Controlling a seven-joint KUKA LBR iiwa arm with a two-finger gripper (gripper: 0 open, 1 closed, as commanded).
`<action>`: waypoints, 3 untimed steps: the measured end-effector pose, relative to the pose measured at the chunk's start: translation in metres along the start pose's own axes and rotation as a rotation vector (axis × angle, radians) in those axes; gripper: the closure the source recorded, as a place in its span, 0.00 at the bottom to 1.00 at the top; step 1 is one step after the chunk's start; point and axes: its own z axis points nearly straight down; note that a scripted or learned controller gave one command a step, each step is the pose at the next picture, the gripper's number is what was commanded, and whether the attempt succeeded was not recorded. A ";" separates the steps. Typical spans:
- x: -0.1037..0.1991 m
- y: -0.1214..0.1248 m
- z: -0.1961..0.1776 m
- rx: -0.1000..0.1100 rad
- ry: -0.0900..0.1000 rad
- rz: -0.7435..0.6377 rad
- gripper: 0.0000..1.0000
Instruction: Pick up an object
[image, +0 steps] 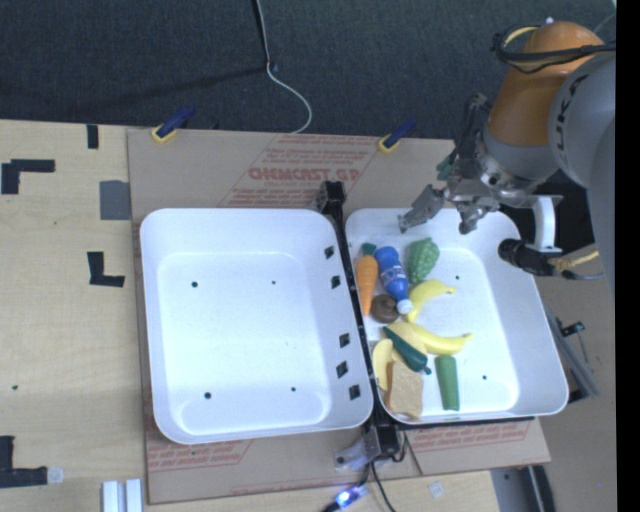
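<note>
gripper (445, 212) | poised above right bin (520, 330) at its 12 o'clock rim, fingers spread wide, nothing between them, likely staged for a descent | candidate objects heaped at bin's 9 o'clock side: carrot (366, 282), blue bottle (391, 273), green berry (422, 258), bananas (432, 338), cucumber (446, 381) | left bin (240, 320) alongside

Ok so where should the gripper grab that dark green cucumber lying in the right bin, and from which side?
Grip the dark green toy cucumber across its middle, coming straight down from above. It lies flat and nearly lengthwise toward the bin's near edge, with bare floor on its right and the tan bread slice apart on its left, so fingers closing left-right should probably fit.
</note>
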 end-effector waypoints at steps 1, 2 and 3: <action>0.098 -0.010 -0.021 -0.002 0.003 -0.009 0.00; 0.092 -0.010 -0.030 0.001 0.001 -0.003 1.00; 0.190 0.000 -0.099 -0.008 0.004 -0.010 1.00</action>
